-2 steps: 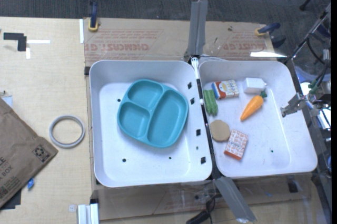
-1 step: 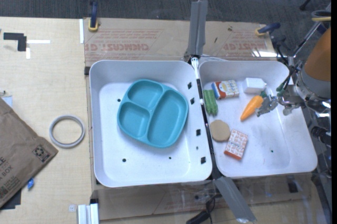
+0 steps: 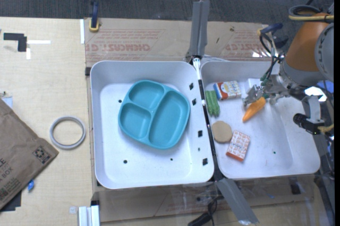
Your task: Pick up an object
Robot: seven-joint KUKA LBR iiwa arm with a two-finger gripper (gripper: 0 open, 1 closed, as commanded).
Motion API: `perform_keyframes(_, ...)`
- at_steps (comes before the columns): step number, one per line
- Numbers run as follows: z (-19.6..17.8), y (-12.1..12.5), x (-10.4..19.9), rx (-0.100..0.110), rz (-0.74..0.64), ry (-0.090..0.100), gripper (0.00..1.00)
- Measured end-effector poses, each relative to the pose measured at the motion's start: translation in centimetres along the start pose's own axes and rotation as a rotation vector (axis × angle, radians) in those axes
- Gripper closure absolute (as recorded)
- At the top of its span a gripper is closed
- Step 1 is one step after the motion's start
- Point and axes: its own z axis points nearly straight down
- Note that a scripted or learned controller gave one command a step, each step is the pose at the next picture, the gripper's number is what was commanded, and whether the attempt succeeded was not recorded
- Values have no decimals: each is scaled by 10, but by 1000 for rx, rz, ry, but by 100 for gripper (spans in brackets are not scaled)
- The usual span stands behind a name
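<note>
while the gripper [image 3: 258, 93] sits at the carrot's [image 3: 254, 109] upper end in the right bin [image 3: 281, 164], the grasp step is underway
whether its jaws pinch the carrot i cannot tell; next comes a firm close, then a straight lift

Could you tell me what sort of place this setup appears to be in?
Probably a robotics lab test bench: two white bins sit side by side on cardboard, one with a blue divided plate, the other with toy food like a carrot, under a robot arm.
</note>
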Motion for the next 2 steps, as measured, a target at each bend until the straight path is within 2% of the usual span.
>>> perform_keyframes(1, -5, 0, 0, 5, -4, 0, 100)
perform_keyframes(2, -113, 19, 20, 2, 69, -1, 100)
